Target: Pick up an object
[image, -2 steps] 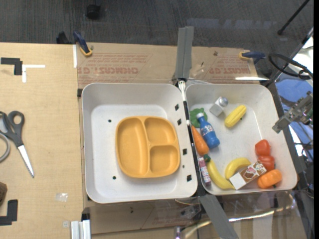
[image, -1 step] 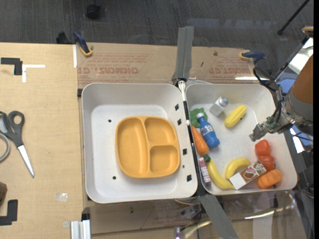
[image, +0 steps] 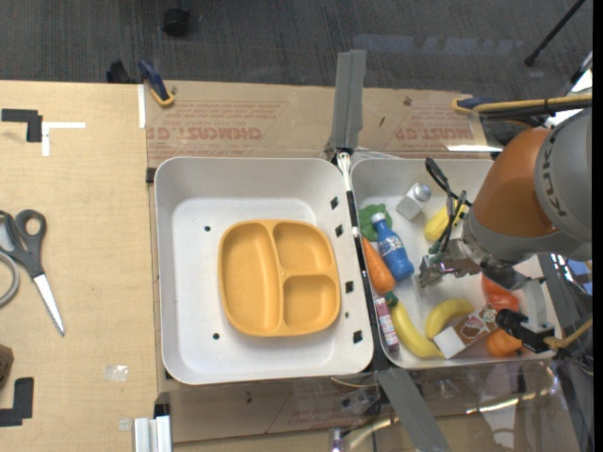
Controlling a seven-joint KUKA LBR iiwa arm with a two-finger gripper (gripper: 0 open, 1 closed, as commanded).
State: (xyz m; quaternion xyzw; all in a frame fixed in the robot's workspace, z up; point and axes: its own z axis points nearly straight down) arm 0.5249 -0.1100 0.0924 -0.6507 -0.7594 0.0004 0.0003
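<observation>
Claw (image: 435,269) is hanging low in the middle of the right bin (image: 400,169); can't tell its opening state, nothing visibly gripped. Nearest pick looks like the banana (image: 447,314), lying just below the claw toward the near wall, long axis running roughly left-right with a curve. Room is getting tight: second banana (image: 411,332), a carrot (image: 379,269) and a blue bottle (image: 390,247) are crowding the left side.
</observation>
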